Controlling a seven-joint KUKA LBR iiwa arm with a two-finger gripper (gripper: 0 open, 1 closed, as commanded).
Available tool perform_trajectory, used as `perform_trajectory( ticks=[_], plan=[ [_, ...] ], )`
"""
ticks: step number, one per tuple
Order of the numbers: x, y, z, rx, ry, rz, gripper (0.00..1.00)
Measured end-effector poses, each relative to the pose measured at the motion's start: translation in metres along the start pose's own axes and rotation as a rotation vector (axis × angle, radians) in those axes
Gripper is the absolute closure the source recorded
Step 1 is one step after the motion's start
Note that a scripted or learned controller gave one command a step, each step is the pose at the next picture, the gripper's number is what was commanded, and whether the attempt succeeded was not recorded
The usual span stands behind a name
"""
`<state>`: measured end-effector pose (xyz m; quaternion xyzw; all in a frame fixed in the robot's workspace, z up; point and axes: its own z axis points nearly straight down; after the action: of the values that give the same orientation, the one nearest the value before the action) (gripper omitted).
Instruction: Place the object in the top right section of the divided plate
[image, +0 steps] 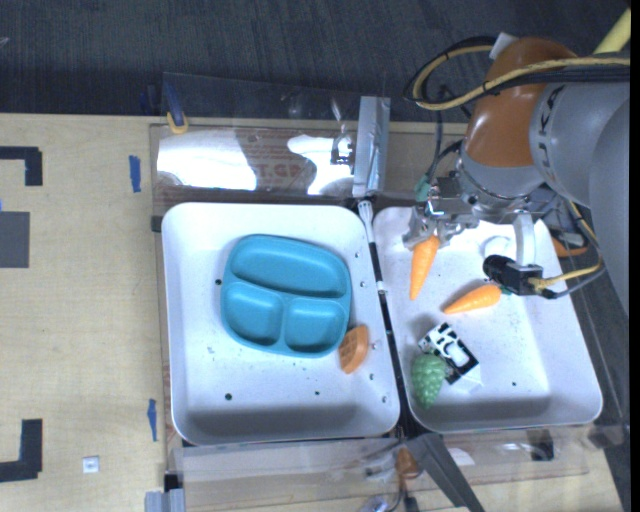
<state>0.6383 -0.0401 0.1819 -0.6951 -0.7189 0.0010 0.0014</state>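
blue plastic, the divided plate (285, 293) lies in the left bin (190, 330), and all three of its sections look bare: one long one along the far side and two smaller ones nearer the camera. nothing has been placed in any of them, so the task's end state is not reached.

the gripper (432, 232) hangs over the far part of the right bin (560, 380), well apart from the plate, with the wall between the bins in the way. a carrot (423, 265) has its thick end tucked right under the gripper and its tip pointing toward the camera. this looks like the thing being picked. whether the gripper is clamped on it or just resting above it cannot be told from this angle, nor whether the carrot is off the bin floor.

a second carrot (472, 298) lies just beside it, and a green bunch (428, 378) and a small black-and-white thing (452, 350) lie nearer the front of the same bin. an orange-brown lump (353, 348) sits in the left bin, touching or almost touching the plate's rim but outside it.

by this reading the work is at its early part: at most the grasp is made. what is left is the lift, the carry across the wall, the lowering over the right section, and the release.
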Motion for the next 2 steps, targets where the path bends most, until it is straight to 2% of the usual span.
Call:
perform_trajectory(
  ticks=[1, 2],
  plan=[
    [-0.0067, -0.0681, -0.0488, 0.000, 0.000, -0.083, 1.00],
    [-0.0072, -0.0675, -0.0546, 0.005, 0.001, -0.081, 1.00]
  ],
)
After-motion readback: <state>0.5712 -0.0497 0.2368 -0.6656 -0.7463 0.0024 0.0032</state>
